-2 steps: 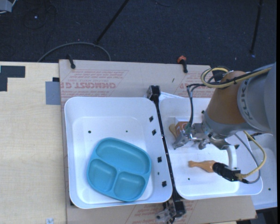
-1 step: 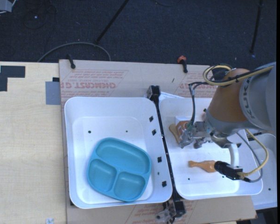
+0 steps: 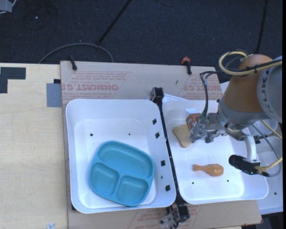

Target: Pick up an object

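i see my gripper [image 3: 196,133] low over the toast [image 3: 181,136] near the right bin's [image 3: 229,194] left wall, jaws' state unclear, nothing lifted yet, so the pick remains.

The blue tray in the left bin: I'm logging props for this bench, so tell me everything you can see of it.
The blue tray is a light blue, rounded-corner plate that looks like plastic, with three compartments: one long one along its far side and two smaller ones nearer the camera. It sits turned at an angle in the near right part of the left bin, its right edge close to the bin's wall. Nothing lies in it, and the gripper is over in the right bin, well apart.
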Controlling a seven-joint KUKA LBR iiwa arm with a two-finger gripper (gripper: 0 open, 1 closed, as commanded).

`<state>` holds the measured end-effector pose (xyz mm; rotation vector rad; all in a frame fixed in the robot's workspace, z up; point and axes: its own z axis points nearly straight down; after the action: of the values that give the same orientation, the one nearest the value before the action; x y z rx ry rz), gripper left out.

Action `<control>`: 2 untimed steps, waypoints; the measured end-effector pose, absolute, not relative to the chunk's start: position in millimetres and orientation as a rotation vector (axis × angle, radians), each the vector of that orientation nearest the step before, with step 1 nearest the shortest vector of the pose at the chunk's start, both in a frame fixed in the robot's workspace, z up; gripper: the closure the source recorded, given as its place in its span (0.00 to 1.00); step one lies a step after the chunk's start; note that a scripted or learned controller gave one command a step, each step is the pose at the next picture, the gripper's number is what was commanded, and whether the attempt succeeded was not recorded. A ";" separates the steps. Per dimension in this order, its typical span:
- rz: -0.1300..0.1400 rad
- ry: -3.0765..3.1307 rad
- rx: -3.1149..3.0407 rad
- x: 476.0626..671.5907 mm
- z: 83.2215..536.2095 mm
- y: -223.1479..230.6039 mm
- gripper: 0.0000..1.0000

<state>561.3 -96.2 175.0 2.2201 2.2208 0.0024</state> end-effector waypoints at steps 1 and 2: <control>0.002 2.221 2.221 562.0 214.4 -97.3 1.00; 0.000 2.228 2.219 560.0 224.9 -45.8 1.00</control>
<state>560.0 -45.8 224.9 2.2188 2.2279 -0.0003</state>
